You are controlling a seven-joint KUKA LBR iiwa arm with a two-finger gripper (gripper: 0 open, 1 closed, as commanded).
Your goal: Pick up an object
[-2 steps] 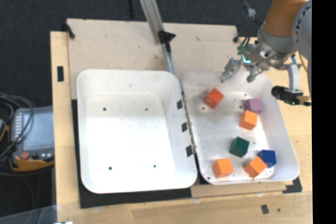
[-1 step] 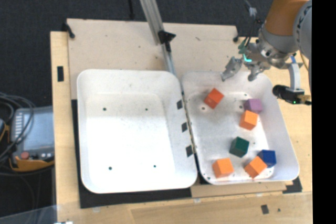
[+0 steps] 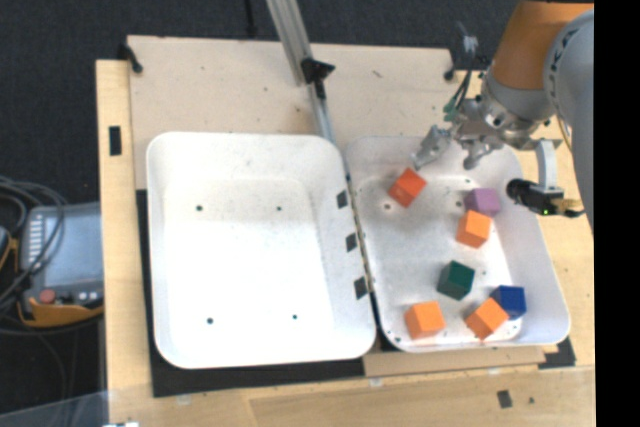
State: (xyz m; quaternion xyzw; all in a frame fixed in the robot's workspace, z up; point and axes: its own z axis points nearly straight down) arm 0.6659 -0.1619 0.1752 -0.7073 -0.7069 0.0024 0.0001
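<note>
Orange and tilted, the nearest block (image 3: 406, 187) lies just below and left of the pincer (image 3: 455, 148), apart from it, in the right bin (image 3: 530, 245); the pincer hangs spread wide with nothing between its fingers; a purple block (image 3: 484, 201) and another orange block (image 3: 474, 229) sit below and right; a descent from here could clip the tilted block's edge and knock it aside, since it lies off-centre from the open fingers.

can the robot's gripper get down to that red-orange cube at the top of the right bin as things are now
Probably yes. The gripper hangs just above and to the right of the red-orange cube, which sits alone on bare floor of the right white bin, apart from the purple cube and the bin wall.
</note>
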